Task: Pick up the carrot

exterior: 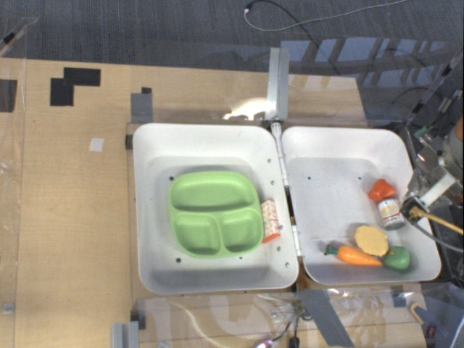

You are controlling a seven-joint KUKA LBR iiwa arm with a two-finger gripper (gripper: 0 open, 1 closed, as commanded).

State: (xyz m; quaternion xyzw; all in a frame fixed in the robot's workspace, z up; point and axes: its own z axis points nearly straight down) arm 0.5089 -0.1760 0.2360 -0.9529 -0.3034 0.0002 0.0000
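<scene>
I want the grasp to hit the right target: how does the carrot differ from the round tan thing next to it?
The carrot is orange, long and tapered, lying flat near the front wall; the tan disc is round and pale yellow-brown. The carrot has a dark green end; the disc has none. Both lie in the right bin, apparently touching.

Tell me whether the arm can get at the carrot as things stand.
Probably yes. The carrot lies uncovered near the front of the right bin, open from above. A tan disc and a green piece crowd its right end, so its left half looks easier. The arm sits at that bin's right edge.
</scene>
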